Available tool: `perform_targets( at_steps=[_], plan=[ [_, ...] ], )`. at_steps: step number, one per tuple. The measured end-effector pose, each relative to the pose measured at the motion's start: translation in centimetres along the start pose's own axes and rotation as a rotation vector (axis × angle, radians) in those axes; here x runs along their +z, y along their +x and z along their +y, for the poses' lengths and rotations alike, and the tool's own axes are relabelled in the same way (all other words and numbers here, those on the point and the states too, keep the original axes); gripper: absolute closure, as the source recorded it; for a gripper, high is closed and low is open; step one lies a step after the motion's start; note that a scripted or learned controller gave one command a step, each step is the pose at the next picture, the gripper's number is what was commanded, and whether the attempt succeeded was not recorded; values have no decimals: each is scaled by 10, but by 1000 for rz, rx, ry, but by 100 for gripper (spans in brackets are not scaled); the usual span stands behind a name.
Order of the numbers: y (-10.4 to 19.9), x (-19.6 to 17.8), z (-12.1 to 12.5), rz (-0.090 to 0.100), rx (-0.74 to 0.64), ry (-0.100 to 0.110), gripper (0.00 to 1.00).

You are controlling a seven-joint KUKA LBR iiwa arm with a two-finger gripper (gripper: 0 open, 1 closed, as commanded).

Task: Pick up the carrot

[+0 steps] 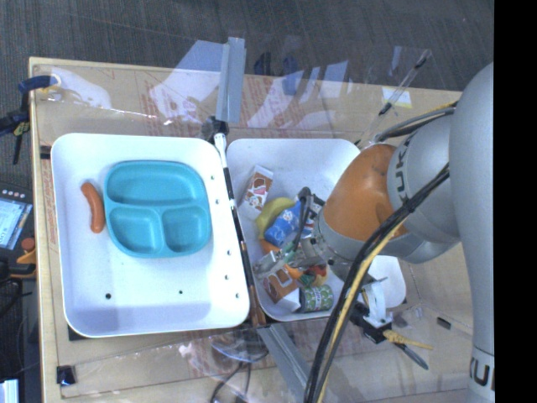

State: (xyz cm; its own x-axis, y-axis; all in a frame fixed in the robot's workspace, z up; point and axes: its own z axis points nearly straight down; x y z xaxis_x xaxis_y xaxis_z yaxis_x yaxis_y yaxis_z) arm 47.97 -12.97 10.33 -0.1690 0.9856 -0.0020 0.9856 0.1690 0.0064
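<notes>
My gripper is low in the right bin, down among a pile of small items. Just below it lies a small orange and red piece beside a bit of green; it may be the carrot, but it is mostly hidden. The pile and the wrist cover the gripper's tip. The grey arm with its orange band reaches in from the right and hides the right half of that bin.
The pile holds a small carton, a yellow banana, a blue packet, a brown packet and a green can. In the left bin sit a blue divided tray and an orange-red sausage-shaped item.
</notes>
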Motion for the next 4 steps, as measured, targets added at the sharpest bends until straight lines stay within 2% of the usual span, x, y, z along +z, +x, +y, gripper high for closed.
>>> perform_targets(
  at_steps=[1,2,3,4],
  plan=[
    [0,-13,3,-4,-7,-8,100],
    [0,-10,1,-2,-7,-2,0],
    [-68,-1,44,4,4,11,0],
    [-17,12,-2,4,-44,9,0]
  ],
)
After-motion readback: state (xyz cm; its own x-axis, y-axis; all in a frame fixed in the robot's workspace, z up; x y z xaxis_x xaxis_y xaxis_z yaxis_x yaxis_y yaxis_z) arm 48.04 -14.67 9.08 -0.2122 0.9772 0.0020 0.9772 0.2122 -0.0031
